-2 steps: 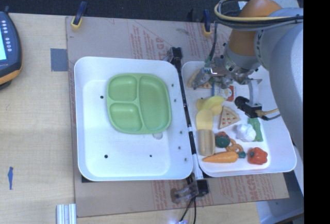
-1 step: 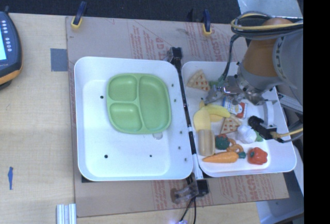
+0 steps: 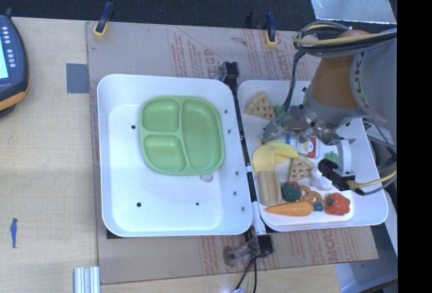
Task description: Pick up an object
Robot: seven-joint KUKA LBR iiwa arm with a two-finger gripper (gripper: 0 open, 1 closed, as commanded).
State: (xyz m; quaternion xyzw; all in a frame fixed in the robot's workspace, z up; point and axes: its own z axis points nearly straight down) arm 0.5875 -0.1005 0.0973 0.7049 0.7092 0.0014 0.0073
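Grey and orange, the arm (image 3: 344, 79) hangs its pincer (image 3: 304, 136) low in the right bin (image 3: 374, 217), its grip impossible to read, poised above the jumbled toy food (image 3: 297, 180) just below and beside it

Two bins sit side by side on the surface (image 3: 47, 170). The left bin (image 3: 121, 210) holds a divided plate (image 3: 182, 134). The right bin (image 3: 371, 214) holds a heap of toy food (image 3: 290, 180), with the arm (image 3: 344, 82) above its far half.
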